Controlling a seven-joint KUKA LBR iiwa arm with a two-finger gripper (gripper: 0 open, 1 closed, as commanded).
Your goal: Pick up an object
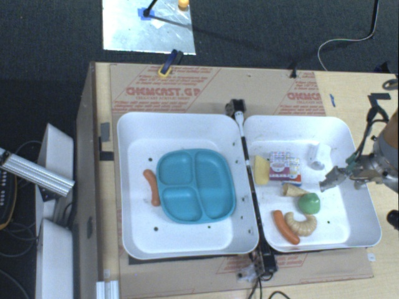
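Note:
The right bin [355, 226] holds several objects. A green ball [308, 203] lies near its middle, with a small tan cone [290, 190] just left of it. A yellow block [261, 169] and a printed packet [284, 166] sit further left. An orange sausage [285, 227] and a beige curved piece [303, 223] lie at the front. A white cup [317, 155] stands toward the back. My gripper [329, 180] hovers over the right bin, just above and to the right of the green ball, and nothing shows in it.
The left bin [134, 167] carries a blue divided plate [195, 185] and an orange sausage [151, 187] beside the plate's left edge. A ridge [247, 167] separates the two bins. The arm [377, 166] crosses the right bin's right rim.

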